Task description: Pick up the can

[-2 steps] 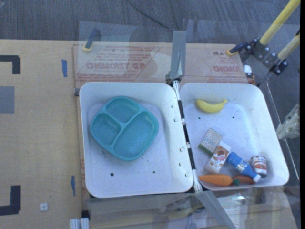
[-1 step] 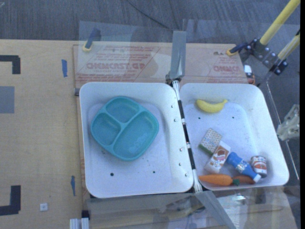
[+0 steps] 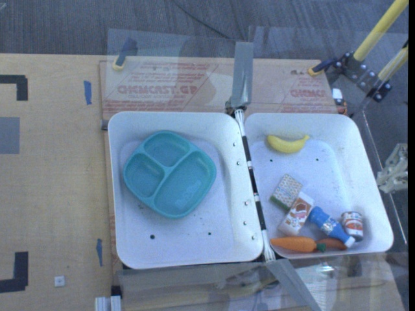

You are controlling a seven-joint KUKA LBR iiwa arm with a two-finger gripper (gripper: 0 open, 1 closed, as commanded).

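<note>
The can (image 3: 352, 225) is small, with a silver top and a red and white label. It sits in the near right corner of the right bin (image 3: 363, 149), close to the bin's front rim. A blue bottle with a white cap (image 3: 329, 227) lies touching its left side.
In the right bin, an orange carrot (image 3: 293, 243) lies along the front rim, with a small carton (image 3: 296, 214) and a checked box (image 3: 286, 191) to the can's left and a banana (image 3: 287, 143) at the back. The left bin (image 3: 130, 238) holds a teal divided plate (image 3: 170, 173). A pale object (image 3: 394, 169) sits outside the right rim.
</note>
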